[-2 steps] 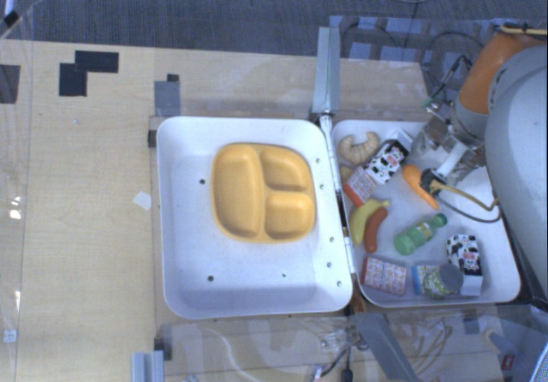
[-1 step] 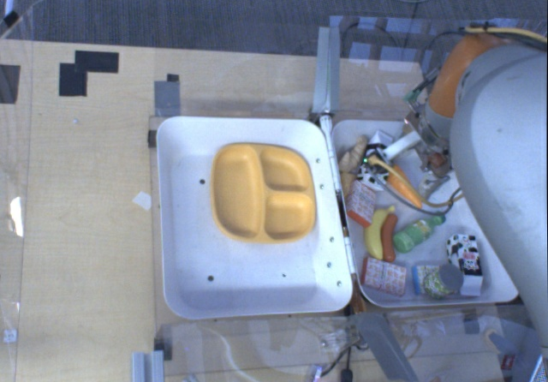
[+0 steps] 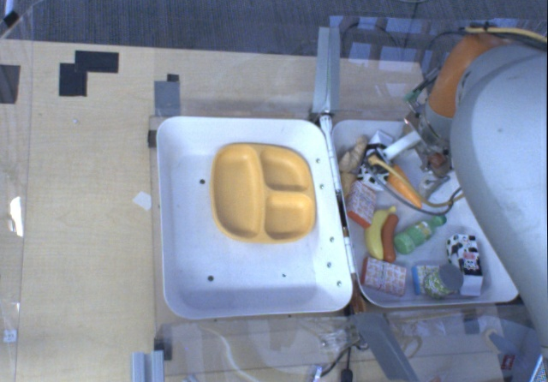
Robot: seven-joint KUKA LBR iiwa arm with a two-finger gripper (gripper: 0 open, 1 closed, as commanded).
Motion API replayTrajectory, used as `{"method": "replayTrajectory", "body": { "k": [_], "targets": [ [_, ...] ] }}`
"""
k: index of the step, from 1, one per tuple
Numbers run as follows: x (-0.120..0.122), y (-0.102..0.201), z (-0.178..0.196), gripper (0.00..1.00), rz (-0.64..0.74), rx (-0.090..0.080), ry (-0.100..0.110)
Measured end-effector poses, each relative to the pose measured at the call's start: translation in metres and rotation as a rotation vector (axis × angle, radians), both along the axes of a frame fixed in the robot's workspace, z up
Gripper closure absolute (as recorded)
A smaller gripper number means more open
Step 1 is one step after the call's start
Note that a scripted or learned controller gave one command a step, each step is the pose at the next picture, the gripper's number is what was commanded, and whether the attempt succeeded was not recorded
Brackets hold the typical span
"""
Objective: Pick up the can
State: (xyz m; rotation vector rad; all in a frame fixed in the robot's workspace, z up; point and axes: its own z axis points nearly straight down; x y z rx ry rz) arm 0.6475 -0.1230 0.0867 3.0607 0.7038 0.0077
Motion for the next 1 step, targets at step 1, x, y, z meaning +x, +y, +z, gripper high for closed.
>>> {"method": "replayTrajectory", "body": {
  "k": [1],
  "targets": [
    [0.0084,0.0326,-0.0001,0.0,-0.207,0.001,0.0]
  ]
}}
